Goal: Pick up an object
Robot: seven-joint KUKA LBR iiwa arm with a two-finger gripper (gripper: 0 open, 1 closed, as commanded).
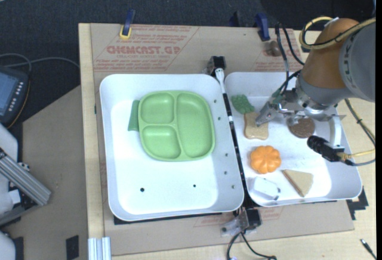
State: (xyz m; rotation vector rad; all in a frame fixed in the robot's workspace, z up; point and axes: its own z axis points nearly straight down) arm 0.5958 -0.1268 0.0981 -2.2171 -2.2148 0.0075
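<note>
Now the gripper (267, 114), fingers spread wide over the toast slice (256, 128), should descend straight and close gently.

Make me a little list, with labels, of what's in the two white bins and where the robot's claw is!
left bin: a green plate with three sections, lying on a flat green piece
right bin: a tan bread slice, an orange pumpkin, a tan wedge, a small white piece, a green leafy piece, a brown round piece
claw: low in the right bin, right above the bread slice's top end
claw holding something: can't tell
arm: reaches in from the right of the view
</note>
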